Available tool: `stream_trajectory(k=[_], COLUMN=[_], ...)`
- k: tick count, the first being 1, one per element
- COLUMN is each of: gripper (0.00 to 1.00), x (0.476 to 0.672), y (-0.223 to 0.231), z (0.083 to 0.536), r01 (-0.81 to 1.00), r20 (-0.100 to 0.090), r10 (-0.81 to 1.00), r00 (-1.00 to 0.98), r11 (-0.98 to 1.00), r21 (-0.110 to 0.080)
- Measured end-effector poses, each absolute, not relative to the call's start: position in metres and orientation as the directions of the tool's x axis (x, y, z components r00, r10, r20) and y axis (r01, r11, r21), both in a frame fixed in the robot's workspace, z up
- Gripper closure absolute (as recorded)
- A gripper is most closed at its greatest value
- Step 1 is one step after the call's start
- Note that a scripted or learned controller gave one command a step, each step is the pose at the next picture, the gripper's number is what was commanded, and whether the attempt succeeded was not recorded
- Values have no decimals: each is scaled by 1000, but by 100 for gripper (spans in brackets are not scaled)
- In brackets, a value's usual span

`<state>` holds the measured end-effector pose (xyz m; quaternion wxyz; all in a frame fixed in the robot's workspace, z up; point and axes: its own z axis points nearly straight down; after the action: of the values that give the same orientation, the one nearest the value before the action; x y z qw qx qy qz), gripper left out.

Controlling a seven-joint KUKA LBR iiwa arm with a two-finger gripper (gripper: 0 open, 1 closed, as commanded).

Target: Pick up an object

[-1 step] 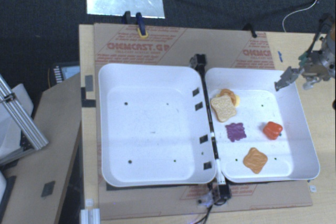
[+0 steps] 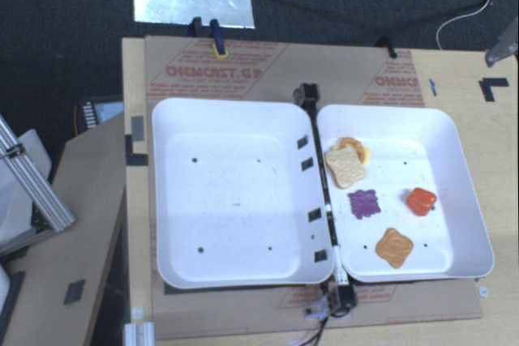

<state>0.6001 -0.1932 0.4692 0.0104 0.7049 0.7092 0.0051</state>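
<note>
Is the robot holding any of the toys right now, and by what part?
Nothing is seen held; bread slice, purple piece and red pepper lie in the right bin.

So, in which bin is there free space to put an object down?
The left bin has open floor from wall to wall. In the right bin, the toast, purple piece, red pepper and orange piece crowd the middle; only its far-right strip is free.

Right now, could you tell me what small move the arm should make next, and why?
Probably swing in over the right bin and stop above the red piece. All the objects lie in that bin, and the red piece sits apart from the purple piece and the orange piece, while the toast overlaps another item.
</note>
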Motion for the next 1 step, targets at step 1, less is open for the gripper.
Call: stream_trajectory(k=[1], gripper=[0], x=[591], y=[-207], z=[540], r01=[1000], r20=[-4], r10=[1000], r00=[-2], r11=[2], r21=[9])
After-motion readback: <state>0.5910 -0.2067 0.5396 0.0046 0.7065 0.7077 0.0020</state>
